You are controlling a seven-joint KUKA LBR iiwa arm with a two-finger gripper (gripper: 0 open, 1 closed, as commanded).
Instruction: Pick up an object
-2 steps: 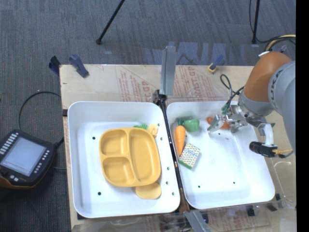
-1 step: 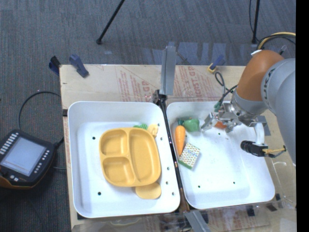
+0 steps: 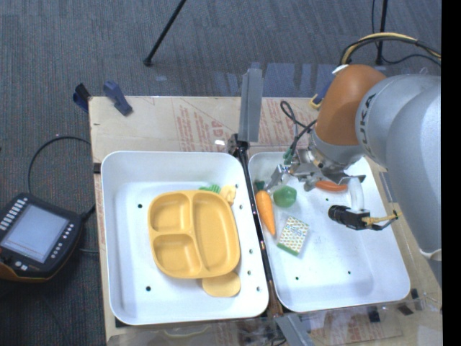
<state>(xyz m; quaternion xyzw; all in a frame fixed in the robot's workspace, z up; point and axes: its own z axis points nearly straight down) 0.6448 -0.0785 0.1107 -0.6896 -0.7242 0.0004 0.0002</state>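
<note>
Hovering tool (image 3: 287, 181) touches green ball (image 3: 285, 196).

I see a pendant (image 3: 34, 235) on the carpet (image 3: 65, 42), left of the worktop (image 3: 173, 121). A tripod leg (image 3: 169, 24) slants behind. A blue clamp (image 3: 117, 97) sits at the worktop's corner.

1 fixed overhead camera looks down slantwise on 2 bins (image 3: 122, 193).
</note>
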